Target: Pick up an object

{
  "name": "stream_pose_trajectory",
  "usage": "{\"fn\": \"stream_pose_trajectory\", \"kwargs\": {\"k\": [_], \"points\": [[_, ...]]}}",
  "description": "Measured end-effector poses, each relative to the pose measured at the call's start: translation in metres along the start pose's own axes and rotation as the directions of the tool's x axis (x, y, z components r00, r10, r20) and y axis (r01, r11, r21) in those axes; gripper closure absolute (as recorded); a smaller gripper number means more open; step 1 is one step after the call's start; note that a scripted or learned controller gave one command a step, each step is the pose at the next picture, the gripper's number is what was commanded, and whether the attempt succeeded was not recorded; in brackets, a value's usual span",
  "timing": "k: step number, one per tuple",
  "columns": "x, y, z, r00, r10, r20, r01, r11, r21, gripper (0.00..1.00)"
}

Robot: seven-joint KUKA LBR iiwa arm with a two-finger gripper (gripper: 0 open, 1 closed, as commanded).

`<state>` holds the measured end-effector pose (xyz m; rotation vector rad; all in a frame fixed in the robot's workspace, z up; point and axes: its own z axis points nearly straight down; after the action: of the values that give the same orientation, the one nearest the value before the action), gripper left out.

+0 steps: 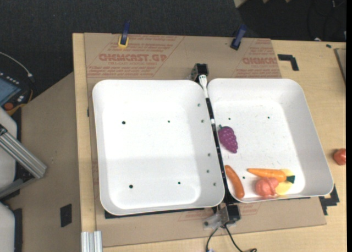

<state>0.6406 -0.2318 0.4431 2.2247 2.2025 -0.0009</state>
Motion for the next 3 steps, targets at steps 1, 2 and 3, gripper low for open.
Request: {"fn": "stream_pose_trajectory", "kwargs": {"k": [1, 2, 3], "points": [[0.006, -0.043, -0.069, 1.0, -0.008, -0.003, 0.008, 1.0, -0.005, 1.0], [0.009, 0.029, -0.051, 1.0, -0.013, -0.004, 0.013, 1.0, 0.0, 1.0], [0.008, 0.004, -0.096, 1.0, -0.01, -0.004, 0.01, 1.0, -0.002, 1.0]]}}
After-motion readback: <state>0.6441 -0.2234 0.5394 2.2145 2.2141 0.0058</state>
